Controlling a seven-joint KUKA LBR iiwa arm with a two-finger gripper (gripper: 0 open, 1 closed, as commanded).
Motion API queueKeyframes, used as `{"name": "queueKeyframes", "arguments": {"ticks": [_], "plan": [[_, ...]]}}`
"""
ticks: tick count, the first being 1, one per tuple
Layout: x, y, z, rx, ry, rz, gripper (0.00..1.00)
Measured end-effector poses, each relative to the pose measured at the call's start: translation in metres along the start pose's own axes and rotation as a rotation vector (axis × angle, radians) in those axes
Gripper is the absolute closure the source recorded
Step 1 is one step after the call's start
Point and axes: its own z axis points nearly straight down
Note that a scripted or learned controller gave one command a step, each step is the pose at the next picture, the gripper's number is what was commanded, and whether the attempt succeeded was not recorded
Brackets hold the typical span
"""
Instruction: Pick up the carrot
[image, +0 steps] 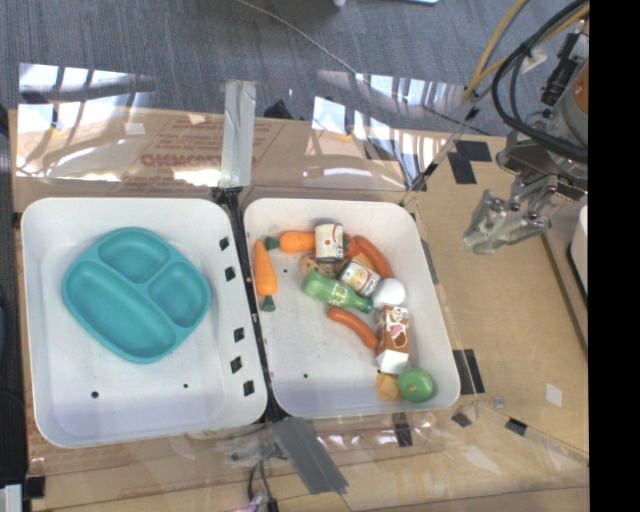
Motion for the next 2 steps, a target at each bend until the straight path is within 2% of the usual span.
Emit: {"name": "queueKeyframes", "arguments": {"ticks": [1, 2], "plan": [[0.005, 0.012, 0.043, -0.007, -0.001, -0.457, 1.0], [0.012, 0.027, 0.051, -0.008, -0.003, -0.827, 1.0]]}}
